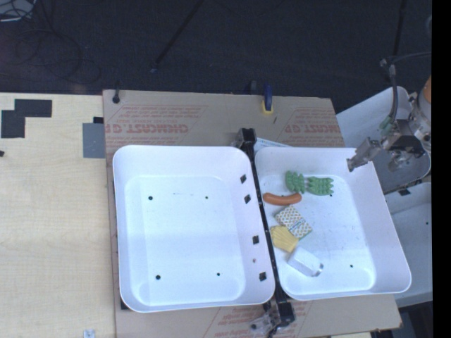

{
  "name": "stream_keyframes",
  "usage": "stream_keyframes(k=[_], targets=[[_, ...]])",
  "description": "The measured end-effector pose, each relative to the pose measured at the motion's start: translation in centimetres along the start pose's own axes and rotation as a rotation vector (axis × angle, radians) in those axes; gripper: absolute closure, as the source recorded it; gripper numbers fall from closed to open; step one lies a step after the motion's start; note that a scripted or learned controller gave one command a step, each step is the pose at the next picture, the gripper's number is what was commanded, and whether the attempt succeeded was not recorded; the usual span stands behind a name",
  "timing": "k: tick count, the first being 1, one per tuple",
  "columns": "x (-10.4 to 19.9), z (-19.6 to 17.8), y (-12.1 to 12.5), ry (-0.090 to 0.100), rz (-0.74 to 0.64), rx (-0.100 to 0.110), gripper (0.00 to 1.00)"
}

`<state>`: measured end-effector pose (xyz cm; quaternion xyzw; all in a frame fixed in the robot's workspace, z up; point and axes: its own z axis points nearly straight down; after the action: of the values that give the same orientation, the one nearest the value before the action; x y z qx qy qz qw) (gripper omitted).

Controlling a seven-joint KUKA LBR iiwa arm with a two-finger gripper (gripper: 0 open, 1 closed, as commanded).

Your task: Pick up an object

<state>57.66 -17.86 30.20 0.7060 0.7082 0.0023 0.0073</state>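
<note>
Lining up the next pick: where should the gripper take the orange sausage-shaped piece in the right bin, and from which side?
Probably at the middle of the orange sausage, coming straight down, fingers closing across its narrow width. It lies flat and left to right, with the green piece close above its right end, so the middle leaves most room.

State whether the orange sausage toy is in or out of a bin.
In. The orange sausage toy lies on the floor of the right bin, just below the green toy.
</note>
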Motion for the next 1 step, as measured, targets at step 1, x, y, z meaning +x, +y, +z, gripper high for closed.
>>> stream_keyframes(k=[1], targets=[[2.25, -24.50, 7.21, 0.002, -0.002, -0.003, 0.00]])
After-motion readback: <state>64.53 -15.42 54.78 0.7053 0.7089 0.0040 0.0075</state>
